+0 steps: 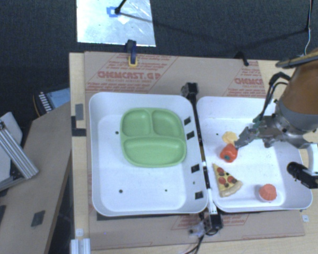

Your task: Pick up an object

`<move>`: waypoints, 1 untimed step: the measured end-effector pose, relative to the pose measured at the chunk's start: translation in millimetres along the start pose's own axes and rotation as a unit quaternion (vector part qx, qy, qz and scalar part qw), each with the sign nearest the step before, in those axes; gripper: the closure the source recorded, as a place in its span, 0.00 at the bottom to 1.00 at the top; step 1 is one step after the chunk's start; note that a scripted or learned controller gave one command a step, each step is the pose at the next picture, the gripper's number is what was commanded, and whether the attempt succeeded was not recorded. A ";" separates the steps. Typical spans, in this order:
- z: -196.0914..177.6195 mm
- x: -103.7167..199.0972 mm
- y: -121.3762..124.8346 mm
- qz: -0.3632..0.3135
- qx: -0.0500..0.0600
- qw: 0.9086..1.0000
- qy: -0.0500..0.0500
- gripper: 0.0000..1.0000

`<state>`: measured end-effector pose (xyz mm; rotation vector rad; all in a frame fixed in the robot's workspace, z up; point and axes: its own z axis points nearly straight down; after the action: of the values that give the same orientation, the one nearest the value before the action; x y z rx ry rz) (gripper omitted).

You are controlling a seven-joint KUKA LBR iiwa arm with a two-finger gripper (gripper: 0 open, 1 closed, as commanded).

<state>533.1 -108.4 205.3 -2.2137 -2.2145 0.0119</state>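
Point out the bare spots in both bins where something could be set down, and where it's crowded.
Left bin: bare floor in front of and beside the green divided plate. Right bin: bare along the back wall and between the pizza slice and pink-topped piece. Crowded: near the divider, where the end effector hovers by the red pepper and yellow piece.

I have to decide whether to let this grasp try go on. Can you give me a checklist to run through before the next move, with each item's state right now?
1. Gripper over the right bin: ok.
2. Target near the gripper: ok; the red pepper toy lies just below its tip.
3. Grasp secured on the pepper: cannot tell.
4. Neighbours apart from the pepper: the yellow piece is very close, not ok; pizza slice apart, ok.
5. Red round toy out of the path: ok.
6. Green divided plate in the left bin, away from the arm: ok.
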 end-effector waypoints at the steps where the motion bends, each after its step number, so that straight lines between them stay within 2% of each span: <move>1: -6.9 0.3 2.7 -0.001 -0.007 1.000 -0.001 0.00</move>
<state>535.9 -108.1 212.2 -2.2184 -2.2253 -0.0012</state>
